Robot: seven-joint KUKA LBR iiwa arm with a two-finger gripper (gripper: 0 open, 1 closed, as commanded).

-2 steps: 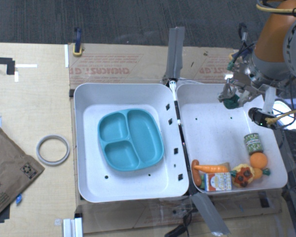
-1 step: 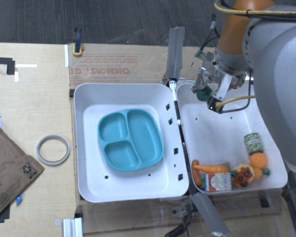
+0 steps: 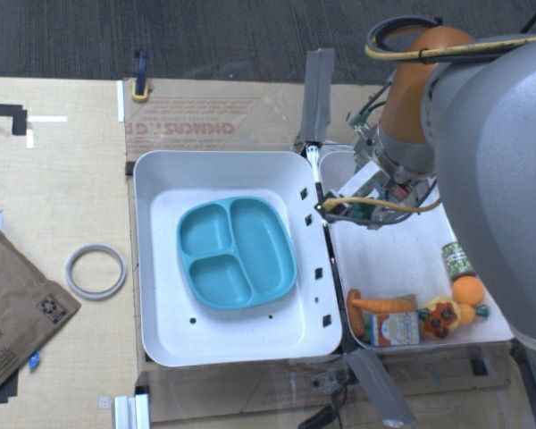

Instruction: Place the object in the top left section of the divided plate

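Note:
A light blue divided plate (image 3: 238,253) lies in the left white bin (image 3: 156,329), its three sections bare. The gripper (image 3: 389,190) hangs over the back left corner of the right bin (image 3: 375,257), below the orange wrist band, with yellow cable looped beside it. Its tip is hidden among the wrist parts. Along the right bin's front edge lie a carrot (image 3: 377,305), a small orange-and-white carton (image 3: 396,330), a red and yellow toy (image 3: 439,318), an orange ball (image 3: 467,290) and a green can (image 3: 456,259). All of these are well apart from the gripper.
The big grey arm (image 3: 500,150) covers the right bin's right side. A grey rail (image 3: 318,105) stands behind the seam between the bins. On the bench to the left lie a tape ring (image 3: 96,270) and a cardboard box (image 3: 13,307).

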